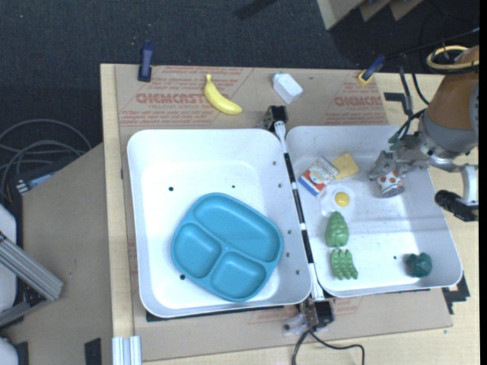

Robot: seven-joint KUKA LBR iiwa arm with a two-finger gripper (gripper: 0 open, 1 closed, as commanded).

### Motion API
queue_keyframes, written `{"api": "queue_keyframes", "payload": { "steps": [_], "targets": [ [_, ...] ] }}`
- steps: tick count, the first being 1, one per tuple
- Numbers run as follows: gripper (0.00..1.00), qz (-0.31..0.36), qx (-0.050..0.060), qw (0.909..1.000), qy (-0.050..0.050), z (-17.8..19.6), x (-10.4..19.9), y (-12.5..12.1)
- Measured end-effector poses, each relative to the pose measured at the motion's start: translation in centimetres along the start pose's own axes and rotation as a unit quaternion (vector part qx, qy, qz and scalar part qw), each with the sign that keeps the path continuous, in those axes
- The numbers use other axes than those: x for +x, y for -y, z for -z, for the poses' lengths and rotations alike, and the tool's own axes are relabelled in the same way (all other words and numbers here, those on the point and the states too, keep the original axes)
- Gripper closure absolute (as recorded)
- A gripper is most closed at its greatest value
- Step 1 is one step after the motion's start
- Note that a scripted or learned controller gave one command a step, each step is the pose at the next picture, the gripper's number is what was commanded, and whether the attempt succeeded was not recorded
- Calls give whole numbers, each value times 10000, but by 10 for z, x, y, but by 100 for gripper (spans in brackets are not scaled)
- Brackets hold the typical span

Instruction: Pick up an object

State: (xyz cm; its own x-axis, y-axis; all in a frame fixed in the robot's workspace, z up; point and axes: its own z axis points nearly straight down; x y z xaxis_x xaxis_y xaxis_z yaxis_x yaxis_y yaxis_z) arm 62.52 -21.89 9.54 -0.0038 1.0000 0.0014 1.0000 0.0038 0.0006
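In the overhead camera view, the two-finger gripper (389,175) stood low in the right white bin (434,226), apparently lowered for a grasp. A small white object with red spots (391,181) lay at its tip; whether it was grasped cannot be told. To the gripper's left lay a yellow block (346,165), a fried-egg toy (340,199) and knobbly green toy vegetables (336,230).
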Motion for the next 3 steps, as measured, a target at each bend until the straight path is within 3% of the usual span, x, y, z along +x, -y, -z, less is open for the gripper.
{"api": "queue_keyframes", "payload": {
  "steps": [1,2,3],
  "targets": [
    [100,-6,-9,10000,6,-1,53,-42],
    [100,-14,3,10000,0,-5,123,-42],
    [100,-11,1,10000,1,90,184,17]
  ]
}}
